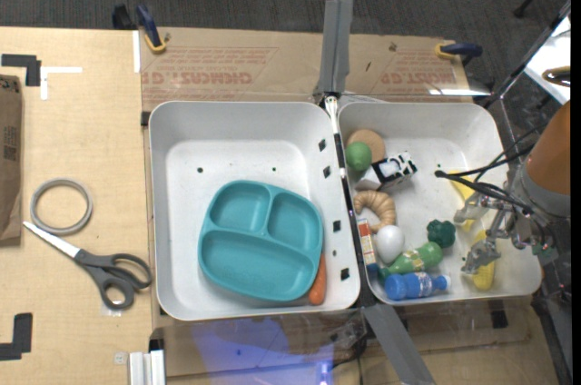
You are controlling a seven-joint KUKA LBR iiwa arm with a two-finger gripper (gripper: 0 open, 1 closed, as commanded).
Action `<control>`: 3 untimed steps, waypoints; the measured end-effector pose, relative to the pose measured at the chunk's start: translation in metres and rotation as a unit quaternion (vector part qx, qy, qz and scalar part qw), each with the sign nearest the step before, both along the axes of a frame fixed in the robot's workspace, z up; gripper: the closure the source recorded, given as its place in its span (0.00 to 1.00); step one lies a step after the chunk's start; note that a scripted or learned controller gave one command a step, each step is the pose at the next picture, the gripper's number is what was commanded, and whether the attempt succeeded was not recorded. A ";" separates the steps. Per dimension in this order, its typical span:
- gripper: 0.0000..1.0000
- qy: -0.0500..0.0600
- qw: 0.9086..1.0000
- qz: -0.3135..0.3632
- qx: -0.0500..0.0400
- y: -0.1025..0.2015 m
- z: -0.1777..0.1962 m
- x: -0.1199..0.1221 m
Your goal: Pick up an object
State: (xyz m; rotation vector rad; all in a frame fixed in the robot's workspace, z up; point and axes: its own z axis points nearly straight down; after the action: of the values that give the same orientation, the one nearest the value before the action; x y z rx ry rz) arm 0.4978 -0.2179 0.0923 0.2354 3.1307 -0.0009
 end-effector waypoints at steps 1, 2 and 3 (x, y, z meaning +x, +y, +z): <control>0.00 -0.001 1.000 0.010 0.000 0.044 0.000 0.022; 0.00 -0.001 1.000 0.030 0.000 -0.004 0.037 0.122; 0.00 0.000 1.000 0.023 0.000 -0.004 0.000 0.094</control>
State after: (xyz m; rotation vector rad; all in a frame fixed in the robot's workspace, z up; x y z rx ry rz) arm 0.5916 -0.2215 0.0923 0.1626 3.1346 -0.0015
